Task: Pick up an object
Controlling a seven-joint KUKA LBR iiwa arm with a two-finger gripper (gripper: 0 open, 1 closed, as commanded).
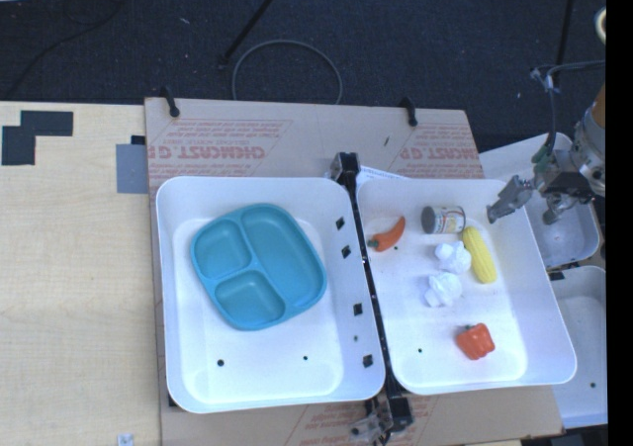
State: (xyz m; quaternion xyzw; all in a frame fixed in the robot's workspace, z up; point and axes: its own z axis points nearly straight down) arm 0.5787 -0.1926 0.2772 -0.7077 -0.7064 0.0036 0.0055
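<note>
No object is picked yet: a corn cob (481, 253), small can (444, 220), chilli pepper (390, 233), two white lumps and an orange pepper (476, 340) lie loose in the right bin (554, 335). The gripper (532, 195) hovers at that bin's far right rim, grasping nothing; its spread cannot be judged.

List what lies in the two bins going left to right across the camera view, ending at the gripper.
blue divided plate → orange chili pepper → small can → yellow corn cob → gripper, at the right bin's upper right edge.
</note>
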